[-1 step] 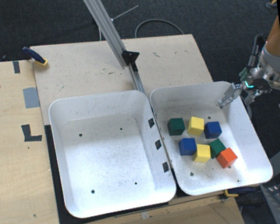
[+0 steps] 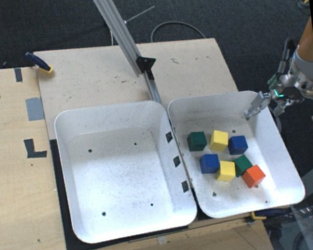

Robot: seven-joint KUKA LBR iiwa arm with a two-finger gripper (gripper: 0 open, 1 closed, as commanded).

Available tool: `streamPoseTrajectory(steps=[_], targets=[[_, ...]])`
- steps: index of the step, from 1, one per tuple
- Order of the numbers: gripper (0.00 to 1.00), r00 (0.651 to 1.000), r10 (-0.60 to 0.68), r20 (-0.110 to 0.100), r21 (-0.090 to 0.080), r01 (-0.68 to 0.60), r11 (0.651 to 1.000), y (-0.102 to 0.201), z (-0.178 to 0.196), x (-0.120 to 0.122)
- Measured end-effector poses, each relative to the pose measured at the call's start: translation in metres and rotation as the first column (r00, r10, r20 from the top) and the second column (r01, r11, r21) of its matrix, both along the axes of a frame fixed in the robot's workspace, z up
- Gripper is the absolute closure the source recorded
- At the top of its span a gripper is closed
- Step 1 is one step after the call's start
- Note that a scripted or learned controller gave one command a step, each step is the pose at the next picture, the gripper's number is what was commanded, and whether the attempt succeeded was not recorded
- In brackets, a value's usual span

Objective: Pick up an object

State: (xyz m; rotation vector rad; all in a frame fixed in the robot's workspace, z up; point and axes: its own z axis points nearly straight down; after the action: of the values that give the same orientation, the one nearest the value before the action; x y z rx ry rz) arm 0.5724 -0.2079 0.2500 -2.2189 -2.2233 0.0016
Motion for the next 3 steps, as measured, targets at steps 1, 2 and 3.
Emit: streamPoseTrajectory(steps=[1, 2, 3], targets=[[0.00, 1.000, 0.000, -0.004, 0.001, 0.000, 1.000, 0.004, -0.051, 0.009], [0.00, 1.000, 0.001, -0.007, 0.002, -0.001, 1.000, 0.009, -0.114, 0.013], [0.00, 1.000, -0.001, 0.021, -0.006, 0.001, 1.000, 0.008, -0.133, 0.020]])
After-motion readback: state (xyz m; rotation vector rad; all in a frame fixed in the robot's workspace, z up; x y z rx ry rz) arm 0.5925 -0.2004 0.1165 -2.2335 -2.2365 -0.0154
